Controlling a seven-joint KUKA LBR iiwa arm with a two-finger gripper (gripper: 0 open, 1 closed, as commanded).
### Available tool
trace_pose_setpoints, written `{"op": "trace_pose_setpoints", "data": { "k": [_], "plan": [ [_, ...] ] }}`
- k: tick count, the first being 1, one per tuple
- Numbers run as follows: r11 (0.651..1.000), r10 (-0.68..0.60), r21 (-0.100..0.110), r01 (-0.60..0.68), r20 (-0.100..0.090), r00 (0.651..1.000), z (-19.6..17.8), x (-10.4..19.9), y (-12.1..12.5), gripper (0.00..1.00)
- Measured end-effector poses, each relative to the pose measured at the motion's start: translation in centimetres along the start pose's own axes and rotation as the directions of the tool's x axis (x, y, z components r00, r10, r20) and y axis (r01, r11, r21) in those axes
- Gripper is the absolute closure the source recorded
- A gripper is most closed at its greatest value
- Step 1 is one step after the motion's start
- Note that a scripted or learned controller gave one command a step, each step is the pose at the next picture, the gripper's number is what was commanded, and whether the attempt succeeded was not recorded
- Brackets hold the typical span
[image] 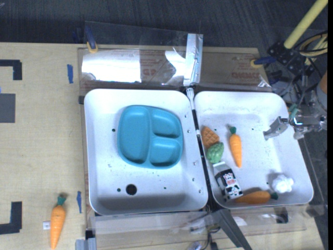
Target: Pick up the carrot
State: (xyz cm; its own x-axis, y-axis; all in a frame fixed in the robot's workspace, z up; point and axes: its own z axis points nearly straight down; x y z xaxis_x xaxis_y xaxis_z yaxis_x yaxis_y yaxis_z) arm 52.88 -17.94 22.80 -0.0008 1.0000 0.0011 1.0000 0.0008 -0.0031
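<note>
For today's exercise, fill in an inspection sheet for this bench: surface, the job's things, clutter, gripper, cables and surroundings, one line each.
Surface: two white bins side by side, left bin, right bin.
Job's things: carrot lies in the right bin; a second carrot lies on the bench.
Clutter: blue tray in the left bin; waffle, green toy, milk carton, white ball in the right bin.
Gripper: gripper over the right bin's right edge, fingers unclear.
Cables: yellow cables top right.
Surroundings: dark floor.

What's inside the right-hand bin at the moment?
In the right bin: a carrot, a waffle-like toy, a green leafy toy, a cow-print carton, a white ball, and an orange item partly hidden at the front wall.
</note>
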Motion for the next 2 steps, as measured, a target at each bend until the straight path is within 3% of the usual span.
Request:
{"op": "trace_pose_setpoints", "data": {
  "k": [1, 2],
  "plan": [
    [1.0, -0.007, 0.004, 0.007, -0.001, 1.0, 8.3, 6.3, 4.8, 0.0],
    [0.997, 0.079, -0.009, -0.079, 0.001, 0.997, 14.1, 5.8, 4.4, 0.0]
  ]
}}
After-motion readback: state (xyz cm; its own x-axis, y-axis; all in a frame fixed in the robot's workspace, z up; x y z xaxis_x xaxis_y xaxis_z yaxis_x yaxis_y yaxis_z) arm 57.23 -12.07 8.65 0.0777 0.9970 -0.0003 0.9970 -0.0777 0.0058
